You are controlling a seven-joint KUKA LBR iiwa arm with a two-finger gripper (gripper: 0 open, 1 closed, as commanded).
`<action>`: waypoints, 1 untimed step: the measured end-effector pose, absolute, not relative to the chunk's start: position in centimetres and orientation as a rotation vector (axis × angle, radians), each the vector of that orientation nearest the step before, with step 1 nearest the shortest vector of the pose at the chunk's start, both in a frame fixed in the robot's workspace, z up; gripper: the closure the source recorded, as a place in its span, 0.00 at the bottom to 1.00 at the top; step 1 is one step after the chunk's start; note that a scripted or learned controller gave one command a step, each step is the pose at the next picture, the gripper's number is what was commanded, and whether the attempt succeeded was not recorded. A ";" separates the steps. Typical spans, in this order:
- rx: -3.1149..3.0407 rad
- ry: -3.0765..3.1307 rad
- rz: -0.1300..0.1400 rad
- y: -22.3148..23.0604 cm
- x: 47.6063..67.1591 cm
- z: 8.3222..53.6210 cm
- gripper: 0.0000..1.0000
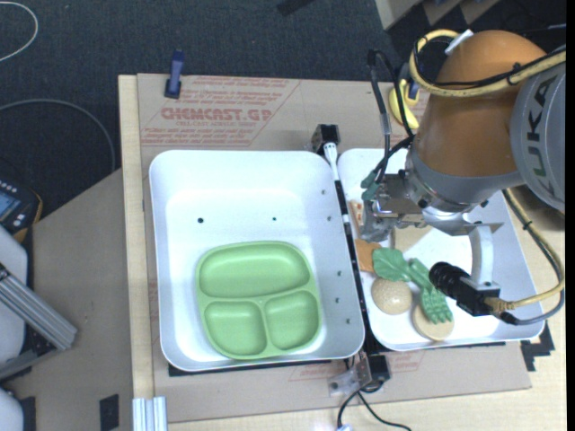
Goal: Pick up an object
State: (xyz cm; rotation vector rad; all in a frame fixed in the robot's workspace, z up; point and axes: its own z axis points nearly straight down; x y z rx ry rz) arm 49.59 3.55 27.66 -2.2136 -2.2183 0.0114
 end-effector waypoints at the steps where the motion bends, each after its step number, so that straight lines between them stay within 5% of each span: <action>1: -2.234 -2.223 -0.013 -1.6 48.0 38.0 1.00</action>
